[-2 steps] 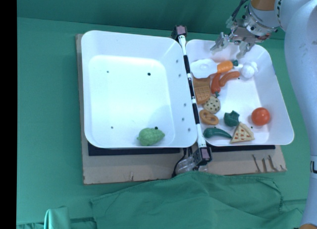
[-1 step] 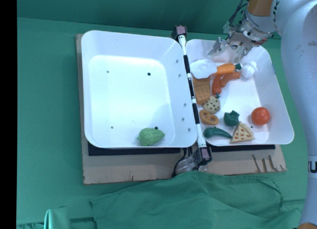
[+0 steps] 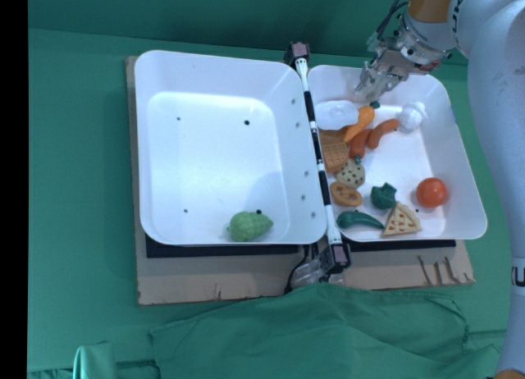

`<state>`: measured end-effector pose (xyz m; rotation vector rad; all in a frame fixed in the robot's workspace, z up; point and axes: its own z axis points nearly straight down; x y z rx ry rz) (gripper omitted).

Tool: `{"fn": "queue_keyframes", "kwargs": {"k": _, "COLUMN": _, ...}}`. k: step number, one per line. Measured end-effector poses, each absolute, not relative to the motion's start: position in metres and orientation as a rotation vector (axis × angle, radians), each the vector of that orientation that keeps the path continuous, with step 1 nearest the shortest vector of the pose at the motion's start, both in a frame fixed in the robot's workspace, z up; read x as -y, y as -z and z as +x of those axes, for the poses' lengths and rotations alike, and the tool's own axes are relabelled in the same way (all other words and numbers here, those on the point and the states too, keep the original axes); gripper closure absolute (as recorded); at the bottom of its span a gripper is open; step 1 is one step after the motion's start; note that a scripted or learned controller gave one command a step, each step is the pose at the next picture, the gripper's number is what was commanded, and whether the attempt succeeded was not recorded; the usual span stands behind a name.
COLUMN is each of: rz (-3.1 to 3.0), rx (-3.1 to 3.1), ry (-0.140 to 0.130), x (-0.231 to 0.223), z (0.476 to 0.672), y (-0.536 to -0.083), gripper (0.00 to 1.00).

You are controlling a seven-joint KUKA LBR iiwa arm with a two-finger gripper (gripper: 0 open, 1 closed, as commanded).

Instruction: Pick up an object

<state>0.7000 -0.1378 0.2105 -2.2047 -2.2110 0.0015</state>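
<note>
The grey arm [image 3: 492, 123] with its orange band came in along the right side, and its gripper [image 3: 376, 84] hung over the far part of the right bin [image 3: 459, 205]. Its fingers [image 3: 367, 82] pointed down with a small gap between them, spread apart and pinching nothing. The left bin [image 3: 164, 82] lay well off to the left of the jaws, across the striped divider [image 3: 316, 143]; a green lumpy toy [image 3: 249, 226] sat near its front edge, far from the jaws.

Just below the jaws lay a white bottle [image 3: 338, 113] on its side, and just beside it an orange carrot [image 3: 359, 123] with a green top. A white bone-shaped piece [image 3: 410, 115] lay a little to the right of the jaws. Two sausages [image 3: 373, 137] lay near the carrot, slightly nearer the camera. Further toward the front came a waffle [image 3: 335, 154], a spotted cookie [image 3: 351, 174], a brown ring-shaped pastry [image 3: 345, 195], and a dark green piece [image 3: 382, 196]. Farthest from the jaws, at the front of the bin, were a red tomato [image 3: 431, 193], a pizza slice [image 3: 402, 221] and a green pepper [image 3: 358, 220].
</note>
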Motion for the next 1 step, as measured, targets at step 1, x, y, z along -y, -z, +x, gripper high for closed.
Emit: {"fn": "queue_keyframes", "kwargs": {"k": 1, "rz": -2.231, "rx": 2.227, "ry": 0.01, "x": 0.1381, "z": 0.712, "y": -0.2674, "gripper": 1.0}}
